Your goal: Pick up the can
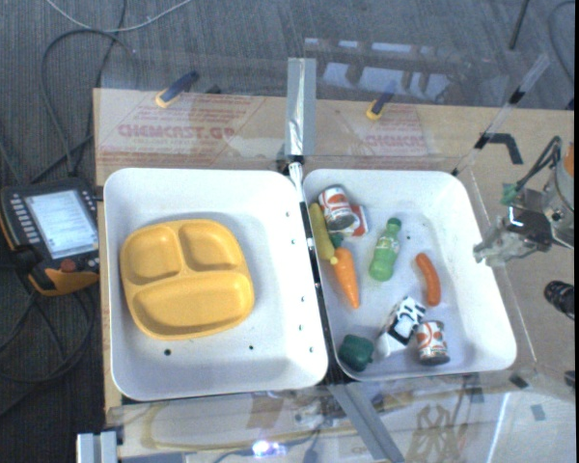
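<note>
While the gripper (507, 242) hangs over the right bin's (482, 210) outer rim, open or closed I cannot tell, a small can (430, 341) lies nearer the camera and to its left, long axis running roughly near-to-far. A second can (341, 209) lies well left of the gripper and slightly farther, slanted, silver end pointing far-left.

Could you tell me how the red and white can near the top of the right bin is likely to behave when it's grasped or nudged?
The can lies on its side, so it would probably roll if nudged. Its shiny, rounded wall looks smooth, so it may slip between fingers. It rests close beside the yellow corn cob near the bin's left wall, which could crowd a grasp from that side.
</note>
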`<state>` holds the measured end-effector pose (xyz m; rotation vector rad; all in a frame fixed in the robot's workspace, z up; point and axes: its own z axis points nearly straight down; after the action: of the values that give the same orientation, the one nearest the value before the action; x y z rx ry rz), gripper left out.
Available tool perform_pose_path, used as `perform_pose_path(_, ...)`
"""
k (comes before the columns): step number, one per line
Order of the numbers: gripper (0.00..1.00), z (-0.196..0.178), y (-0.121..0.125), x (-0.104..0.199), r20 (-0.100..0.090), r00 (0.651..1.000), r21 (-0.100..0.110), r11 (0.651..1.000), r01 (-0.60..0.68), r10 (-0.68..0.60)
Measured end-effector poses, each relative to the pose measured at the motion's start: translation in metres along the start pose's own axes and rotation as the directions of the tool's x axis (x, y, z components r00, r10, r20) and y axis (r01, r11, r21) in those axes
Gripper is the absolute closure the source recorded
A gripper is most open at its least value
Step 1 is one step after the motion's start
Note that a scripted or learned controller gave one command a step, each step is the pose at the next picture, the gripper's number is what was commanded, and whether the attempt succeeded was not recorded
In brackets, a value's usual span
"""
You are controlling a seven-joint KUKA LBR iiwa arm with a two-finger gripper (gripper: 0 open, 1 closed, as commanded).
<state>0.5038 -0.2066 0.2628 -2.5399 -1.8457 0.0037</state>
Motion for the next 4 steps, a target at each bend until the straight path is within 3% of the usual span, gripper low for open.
perform_pose_path(1, 1.0, -0.03, 0.064, 0.012, 0.0, 1.0, -0.001, 1.0, -0.031, 0.031)
perform_pose_path(2, 1.0, -0.021, -0.002, -0.008, 0.0, 0.999, 0.001, 0.999, -0.04, 0.04)
perform_pose_path(3, 1.0, -0.094, -0.01, -0.006, 0.001, 0.975, -0.002, 0.975, -0.224, 0.224)
perform_pose_path(4, 1.0, -0.036, -0.019, -0.007, 0.002, 0.972, 0.001, 0.972, -0.236, 0.236)
